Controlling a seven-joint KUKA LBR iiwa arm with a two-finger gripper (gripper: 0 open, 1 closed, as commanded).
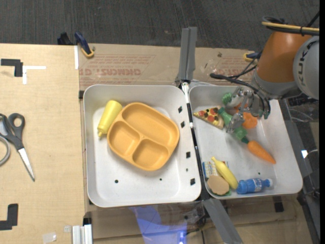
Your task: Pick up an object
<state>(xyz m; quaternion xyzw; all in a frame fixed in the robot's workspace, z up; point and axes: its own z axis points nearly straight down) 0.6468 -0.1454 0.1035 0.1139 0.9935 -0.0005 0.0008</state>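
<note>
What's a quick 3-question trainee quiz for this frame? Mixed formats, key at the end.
1. True or false: the yellow bottle lies inside a compartment of the orange divided tray.
2. Which bin is the gripper over? A) left bin B) right bin
3. Fill in: the blue bottle lies near the right bin's ____ edge (near or far, from the camera).

Key
1. False: it lies beside the tray, on its left, in the left bin.
2. B, close to the pizza slice and the carrot.
3. Near, right of the banana.
</note>
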